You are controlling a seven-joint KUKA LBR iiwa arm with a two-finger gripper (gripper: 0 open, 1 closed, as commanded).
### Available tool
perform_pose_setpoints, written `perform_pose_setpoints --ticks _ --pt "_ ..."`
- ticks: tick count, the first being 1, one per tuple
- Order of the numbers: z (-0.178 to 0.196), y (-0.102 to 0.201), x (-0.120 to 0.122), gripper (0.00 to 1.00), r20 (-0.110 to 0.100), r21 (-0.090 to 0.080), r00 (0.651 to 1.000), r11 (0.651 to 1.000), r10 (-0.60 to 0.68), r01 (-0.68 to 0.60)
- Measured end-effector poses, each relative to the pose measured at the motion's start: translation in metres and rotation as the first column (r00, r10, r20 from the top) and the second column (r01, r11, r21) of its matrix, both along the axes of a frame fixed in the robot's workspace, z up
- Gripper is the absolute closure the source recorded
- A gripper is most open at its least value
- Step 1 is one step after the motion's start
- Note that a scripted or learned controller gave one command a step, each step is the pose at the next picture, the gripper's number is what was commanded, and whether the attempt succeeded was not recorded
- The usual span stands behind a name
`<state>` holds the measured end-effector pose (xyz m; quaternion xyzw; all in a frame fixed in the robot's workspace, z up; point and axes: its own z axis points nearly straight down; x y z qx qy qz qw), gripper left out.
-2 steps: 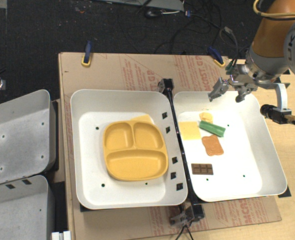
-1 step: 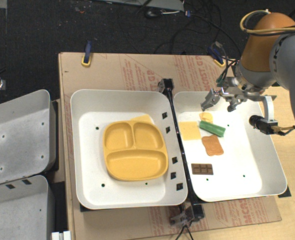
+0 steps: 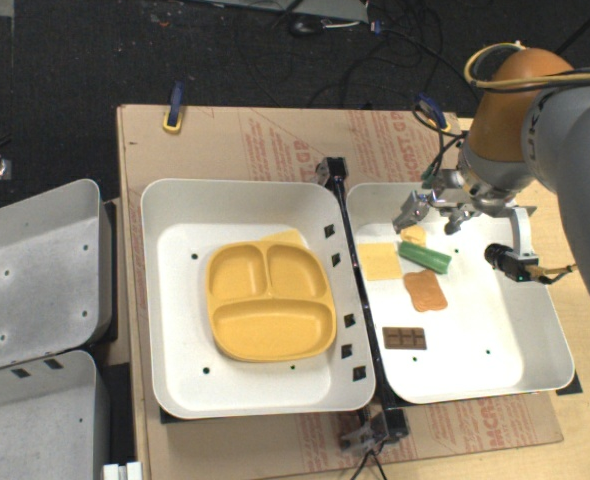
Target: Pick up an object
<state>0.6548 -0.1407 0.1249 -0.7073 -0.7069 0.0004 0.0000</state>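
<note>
Brown tabletop [image 3: 265,138] carrying two white bins

The left bin [image 3: 165,268] and right bin [image 3: 535,348] sit side by side, touching along a black divider; a blue-and-yellow clamp [image 3: 174,113] grips the far edge, with red printed lettering across the bare board.

Red lettering is printed across the cardboard sheet [image 3: 275,138] under the bins, too faint to read.

Two white bins [image 3: 165,298]. The left one holds a yellow tray [image 3: 271,302]. The right one holds a pale yellow square [image 3: 379,262], a green stick [image 3: 423,257], an orange-brown piece [image 3: 425,290] and a dark brown bar [image 3: 405,339]. The arm's [image 3: 575,128] grey, with an orange band [image 3: 510,98].
</note>
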Motion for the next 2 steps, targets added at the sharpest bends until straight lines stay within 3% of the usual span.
perform_pose_setpoints --ticks 1,2 --pt "-0.034 0.001 0.0 0.0 -0.001 0.0 1.0 1.0 0.001 -0.001" --pt "-0.022 0.001 0.001 1.0 0.004 -0.001 1.0 1.0 0.002 -0.002"
